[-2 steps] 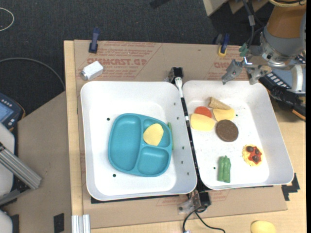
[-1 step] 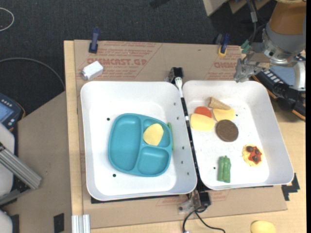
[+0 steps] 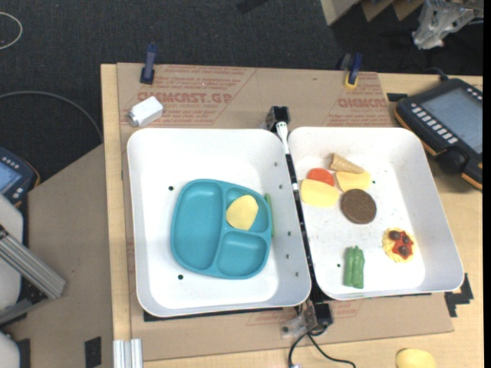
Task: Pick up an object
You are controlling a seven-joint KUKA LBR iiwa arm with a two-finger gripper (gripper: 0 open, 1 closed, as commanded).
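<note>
**Fig. 1.** Overhead view of the bench, both bins. Clock directions are read from each bin's centre.

Look first at the right bin (image 3: 433, 205), where most of the loose pieces lie.
- At 12 o'clock there is a tan cone (image 3: 344, 162).
- Just below it, a yellow wedge (image 3: 354, 181) touches a red-orange piece (image 3: 321, 177) on its 9 o'clock side.
- A pale yellow oval (image 3: 319, 195) sits under the red-orange piece, at 10 o'clock.
- A brown disc (image 3: 358, 205) lies near the centre, touching or just beside the wedge; you cannot tell which.
- A green piece (image 3: 354, 267) lies at 6 o'clock, well apart from the rest.
- A small yellow piece with red spots (image 3: 398, 244) lies at 4 o'clock.

In the left bin (image 3: 149, 175), you see a teal divided plate (image 3: 201, 228) at centre. A yellow piece (image 3: 242, 212) rests in the plate's 2 o'clock compartment.

Outside the bins, a white block (image 3: 146, 111) lies on the board beyond the left bin's 11 o'clock corner. A dark handheld screen (image 3: 445, 121) lies off the right bin's 2 o'clock corner.
</note>
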